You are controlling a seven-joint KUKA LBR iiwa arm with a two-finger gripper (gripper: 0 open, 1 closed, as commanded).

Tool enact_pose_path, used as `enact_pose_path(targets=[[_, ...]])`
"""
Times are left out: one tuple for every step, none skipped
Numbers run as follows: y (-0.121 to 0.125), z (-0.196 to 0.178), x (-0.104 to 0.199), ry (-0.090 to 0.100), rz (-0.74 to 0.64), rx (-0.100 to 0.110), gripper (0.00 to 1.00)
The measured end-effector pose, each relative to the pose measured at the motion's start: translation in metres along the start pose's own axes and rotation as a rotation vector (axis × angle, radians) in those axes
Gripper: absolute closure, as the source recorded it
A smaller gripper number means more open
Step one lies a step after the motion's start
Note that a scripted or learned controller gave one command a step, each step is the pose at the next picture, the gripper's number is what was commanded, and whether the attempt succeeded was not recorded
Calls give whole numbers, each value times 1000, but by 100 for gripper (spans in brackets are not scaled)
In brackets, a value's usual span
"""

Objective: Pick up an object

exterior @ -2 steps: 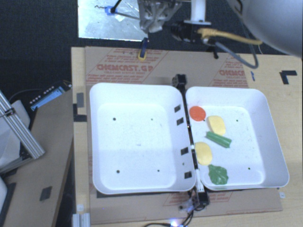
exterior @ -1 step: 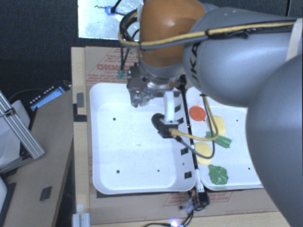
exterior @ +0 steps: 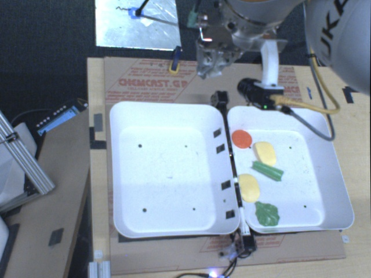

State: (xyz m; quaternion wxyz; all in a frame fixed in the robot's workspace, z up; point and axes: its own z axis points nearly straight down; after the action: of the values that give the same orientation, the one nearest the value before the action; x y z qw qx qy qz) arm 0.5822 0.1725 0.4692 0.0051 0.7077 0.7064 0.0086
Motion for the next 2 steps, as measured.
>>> enact_pose_path(targets=[[-18, 179, 52, -7, -9, 30, 100], [-52, 12, 35, 4, -7, 1, 100]])
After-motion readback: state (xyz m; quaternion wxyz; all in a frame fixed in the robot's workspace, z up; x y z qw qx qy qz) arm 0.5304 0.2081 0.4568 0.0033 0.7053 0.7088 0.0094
